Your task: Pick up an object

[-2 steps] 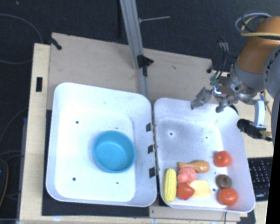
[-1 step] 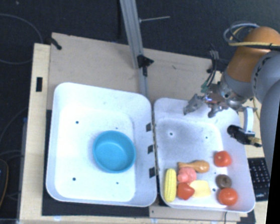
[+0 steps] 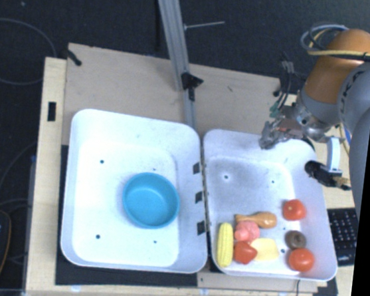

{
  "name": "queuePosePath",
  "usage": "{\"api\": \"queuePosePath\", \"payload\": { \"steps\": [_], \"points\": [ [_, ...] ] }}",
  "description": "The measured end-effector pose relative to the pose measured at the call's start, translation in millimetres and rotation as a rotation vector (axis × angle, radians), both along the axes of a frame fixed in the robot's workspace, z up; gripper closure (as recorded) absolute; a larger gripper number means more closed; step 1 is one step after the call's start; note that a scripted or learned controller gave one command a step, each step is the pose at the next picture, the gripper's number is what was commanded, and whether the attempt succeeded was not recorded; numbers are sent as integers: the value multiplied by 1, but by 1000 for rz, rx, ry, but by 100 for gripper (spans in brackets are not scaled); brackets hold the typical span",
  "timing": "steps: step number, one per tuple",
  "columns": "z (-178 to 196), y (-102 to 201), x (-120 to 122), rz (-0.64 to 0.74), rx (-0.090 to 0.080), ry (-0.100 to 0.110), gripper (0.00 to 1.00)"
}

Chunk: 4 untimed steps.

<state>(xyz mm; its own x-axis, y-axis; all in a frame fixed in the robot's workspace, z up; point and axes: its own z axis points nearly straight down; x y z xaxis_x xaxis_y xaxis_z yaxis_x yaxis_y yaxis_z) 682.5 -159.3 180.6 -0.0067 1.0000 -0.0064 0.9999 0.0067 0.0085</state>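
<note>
You are looking down at a slant on a table (image 3: 126,83) that carries two shallow white bins side by side. The left bin (image 3: 91,146) holds a single blue bowl (image 3: 151,200), sitting near its middle. The right bin (image 3: 250,165) holds a loose cluster of toy food, all gathered along its near edge: a yellow corn cob (image 3: 225,244) at the left, lying with its long axis running from the far side toward you; a tan drumstick-shaped piece (image 3: 257,220) lying crosswise just beyond it; a pink piece (image 3: 247,232) and a pale yellow piece (image 3: 266,249) touching in the middle; a small red piece (image 3: 244,253) at the front; a red tomato (image 3: 294,210) standing a little apart to the right; a dark brown doughnut-like piece (image 3: 295,240); and a second red tomato (image 3: 301,260) in the near right corner. Your arm comes in from the right, and its gripper (image 3: 270,138) hangs over the far right corner of the right bin, above bare white floor. You cannot tell from here whether the jaws are spread or pressed together; nothing shows between them. Every object you could pick lies toward you from the jaws, across the open floor of the bin. The nearest candidate looks to be the lone tomato, which has free room around it, so a move toward the near edge and slightly right is what the pick seems to need.
</note>
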Motion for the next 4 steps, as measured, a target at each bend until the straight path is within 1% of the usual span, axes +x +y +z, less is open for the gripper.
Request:
{"api": "queuePosePath", "payload": {
  "steps": [1,2,3,4],
  "points": [
    [57,-1,1,-2,7,3,100],
    [112,-2,3,2,6,-1,100],
    [115,49,-15,1,8,8,100],
    [94,98,-25,1,7,11,100]
  ]
}}
